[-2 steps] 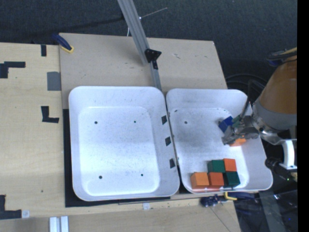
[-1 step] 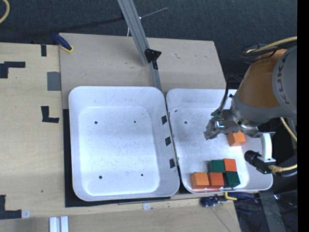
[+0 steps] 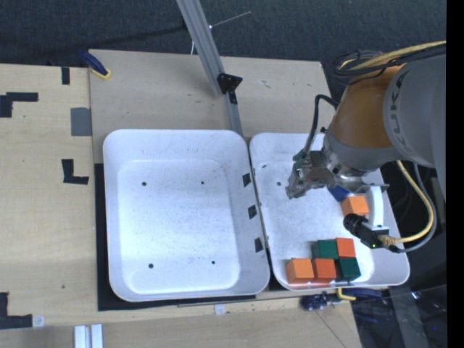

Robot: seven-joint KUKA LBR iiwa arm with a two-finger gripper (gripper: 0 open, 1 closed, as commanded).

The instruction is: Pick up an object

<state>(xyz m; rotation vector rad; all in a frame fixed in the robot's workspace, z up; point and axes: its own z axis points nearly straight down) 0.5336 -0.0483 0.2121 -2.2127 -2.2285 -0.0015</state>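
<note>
Camera view: orange and green blocks [image 3: 328, 259] are seen clustered at the right bin's [image 3: 274, 216] near edge, another orange block [image 3: 355, 205] apart. The tool [image 3: 299, 185] is poised above that bin; its grip cannot be told.

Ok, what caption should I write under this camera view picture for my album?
Robot arm's gripper hovers over the right bin, with orange and green blocks clustered in its near corner.

Grey arm [image 3: 424, 107] with orange band [image 3: 362, 114], dark lettering on casing, yellow and black cables looping off right side, dull metallic gripper [image 3: 299, 183]
</note>
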